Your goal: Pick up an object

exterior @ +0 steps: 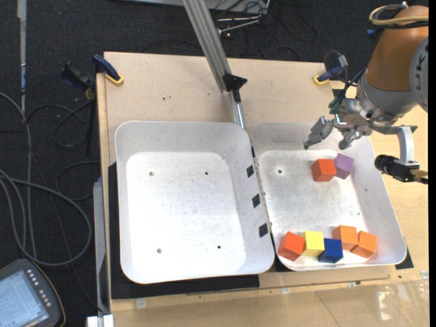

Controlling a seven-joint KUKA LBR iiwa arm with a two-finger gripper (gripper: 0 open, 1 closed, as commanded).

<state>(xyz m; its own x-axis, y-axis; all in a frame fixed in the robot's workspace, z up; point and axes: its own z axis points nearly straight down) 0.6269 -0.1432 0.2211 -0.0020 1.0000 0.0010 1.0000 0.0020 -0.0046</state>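
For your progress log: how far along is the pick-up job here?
Nothing lifted yet. The open gripper hangs above the right bin, near the orange block and purple block. Closing on a block and lifting remain.

- Bench (pixel 170 87): pale, matt board, wood-like, lightly speckled.
- Two bins (pixel 136 148): white, smooth plastic by the look, dusted with dark specks.
- Blocks (pixel 323 169): matt, soft-looking, perhaps foam.
- Arm (pixel 398 60): glossy orange band, grey smooth shell.
- Gripper (pixel 337 135): dull grey metal.
- Pole (pixel 204 33) at the bench's far edge: brushed metal.
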